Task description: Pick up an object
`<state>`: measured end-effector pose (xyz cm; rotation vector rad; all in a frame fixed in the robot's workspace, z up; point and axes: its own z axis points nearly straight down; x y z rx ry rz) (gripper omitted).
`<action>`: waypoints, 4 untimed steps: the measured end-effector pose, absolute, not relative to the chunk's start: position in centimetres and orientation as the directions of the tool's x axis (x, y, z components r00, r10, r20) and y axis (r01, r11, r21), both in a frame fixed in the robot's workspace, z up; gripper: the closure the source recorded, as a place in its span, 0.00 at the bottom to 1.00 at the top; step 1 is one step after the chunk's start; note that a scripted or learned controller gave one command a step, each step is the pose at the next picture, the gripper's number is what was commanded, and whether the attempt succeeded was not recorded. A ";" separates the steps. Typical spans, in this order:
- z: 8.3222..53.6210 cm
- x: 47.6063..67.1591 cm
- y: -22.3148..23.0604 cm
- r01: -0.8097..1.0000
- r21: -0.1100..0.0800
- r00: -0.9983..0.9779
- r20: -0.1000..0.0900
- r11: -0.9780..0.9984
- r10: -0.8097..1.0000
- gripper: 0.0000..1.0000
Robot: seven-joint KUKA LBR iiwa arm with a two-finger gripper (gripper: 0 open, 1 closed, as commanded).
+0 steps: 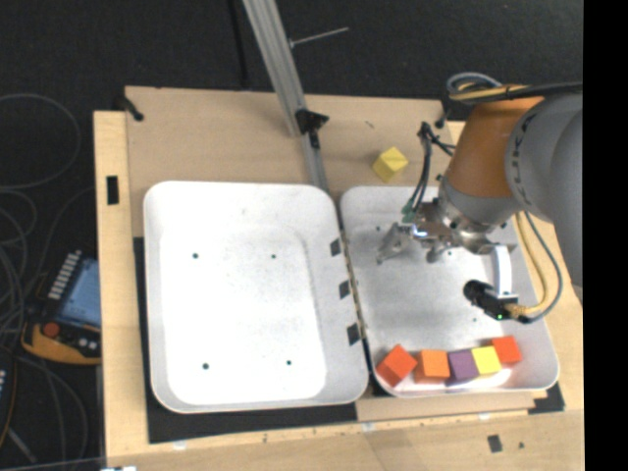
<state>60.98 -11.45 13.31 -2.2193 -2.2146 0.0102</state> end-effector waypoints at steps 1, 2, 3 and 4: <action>9.7 56.2 -8.8 1.000 0.004 0.005 -0.002 -0.005 1.000 0.00; 13.3 60.1 -18.9 1.000 0.006 0.004 -0.007 -0.004 1.000 0.00; 9.8 51.4 -18.8 1.000 0.002 0.004 0.000 -0.004 1.000 0.00; 9.8 49.5 -11.5 1.000 0.004 -0.006 0.000 0.006 1.000 0.00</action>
